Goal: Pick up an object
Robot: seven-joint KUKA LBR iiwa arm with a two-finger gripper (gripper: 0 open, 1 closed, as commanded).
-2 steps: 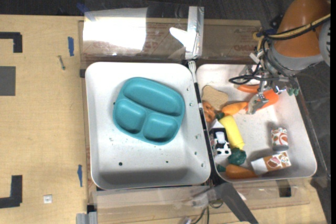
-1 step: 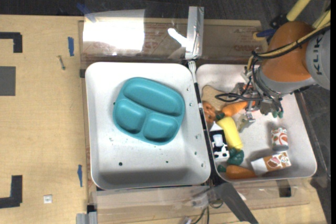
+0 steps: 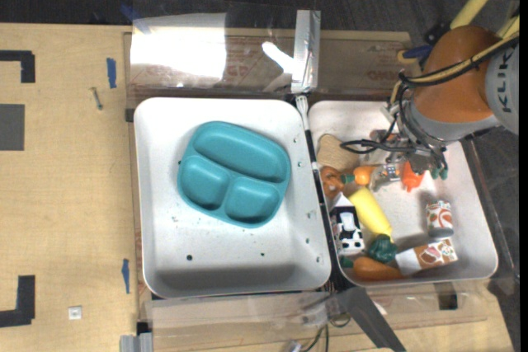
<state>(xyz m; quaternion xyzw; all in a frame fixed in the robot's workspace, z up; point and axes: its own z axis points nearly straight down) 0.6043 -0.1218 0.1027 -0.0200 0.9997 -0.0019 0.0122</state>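
White plastic, two shallow bins side by side on a tan wooden bench [image 3: 58,202].

Left bin [image 3: 165,251]: one teal compartment tray [image 3: 233,172], three sections, lying flat, well to the left of the gripper and apart from it.

Right bin [image 3: 478,218], left to right:
- tan rounded piece [image 3: 332,149], just left of the gripper, at the bin's far left side;
- small orange toy [image 3: 340,177], below and left of the gripper;
- black-and-white cow-patterned carton [image 3: 348,228], lower still, at the bin's left wall;
- yellow corn-like toy [image 3: 371,212], lying at a slant, directly below the gripper and touching the carton;
- orange carrot with green top [image 3: 375,260], at the bin's near edge;
- white-and-red packet [image 3: 429,255], beside the carrot's right end;
- small white-and-red can [image 3: 440,217], below and right of the gripper.

Gripper [image 3: 404,165]: hangs over the upper part of the right bin, under the grey arm with orange band [image 3: 450,86]. Wires and small orange and green parts crowd its tip; whether the jaws are apart or together cannot be told, and nothing can be made out between them.
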